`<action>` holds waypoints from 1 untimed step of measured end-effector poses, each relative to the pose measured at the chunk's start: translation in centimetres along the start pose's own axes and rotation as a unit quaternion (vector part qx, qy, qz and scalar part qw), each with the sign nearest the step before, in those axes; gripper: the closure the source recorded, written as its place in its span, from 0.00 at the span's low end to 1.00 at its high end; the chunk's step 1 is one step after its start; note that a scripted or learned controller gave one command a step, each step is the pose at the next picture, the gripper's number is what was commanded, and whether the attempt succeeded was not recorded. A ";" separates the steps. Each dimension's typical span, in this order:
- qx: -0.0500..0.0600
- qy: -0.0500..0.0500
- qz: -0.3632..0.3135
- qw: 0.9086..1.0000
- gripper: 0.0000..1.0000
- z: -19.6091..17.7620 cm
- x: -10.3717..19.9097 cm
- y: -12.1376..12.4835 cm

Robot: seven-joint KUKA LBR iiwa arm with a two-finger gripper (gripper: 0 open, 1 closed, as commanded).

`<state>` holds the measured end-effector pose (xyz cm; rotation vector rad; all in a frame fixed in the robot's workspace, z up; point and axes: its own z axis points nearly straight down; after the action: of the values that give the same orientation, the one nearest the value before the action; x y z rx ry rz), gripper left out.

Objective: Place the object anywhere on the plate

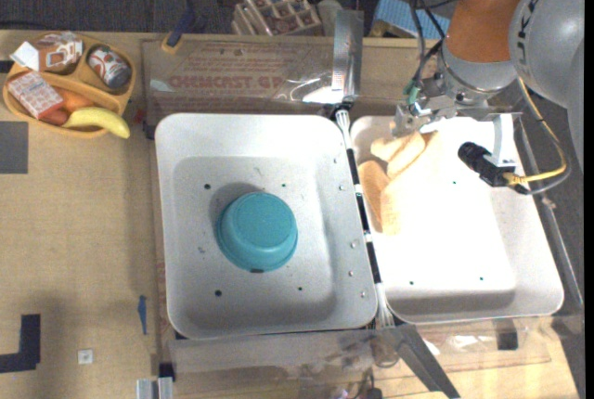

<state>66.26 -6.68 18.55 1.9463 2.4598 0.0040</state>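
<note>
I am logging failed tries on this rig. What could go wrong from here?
1. The claw sits over the pale food items at the right bin's left wall, so a grasp may slip or hit that wall.
2. The teal plate lies in the left bin, so a carried item could drop while crossing the divider.

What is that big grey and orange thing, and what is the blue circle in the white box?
The grey and orange thing is a robot arm. It reaches in from the right side of the picture. The camera sits above the bench and looks down at a slant. On the bench are two white bins side by side. The blue circle in the left bin is a plate. In the right bin lies a pale yellow object, maybe toy bread. The arm's gripper hangs right above it, but I cannot tell if it has grabbed it. The arm's job is to put the object on the plate. At the far left is a tray of toy food.
</note>
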 end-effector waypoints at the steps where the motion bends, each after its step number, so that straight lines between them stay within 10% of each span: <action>1: 0.001 0.000 0.002 1.000 1.00 -4.0 -0.3 0.0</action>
<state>66.33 -6.94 22.54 1.9509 2.4576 0.0019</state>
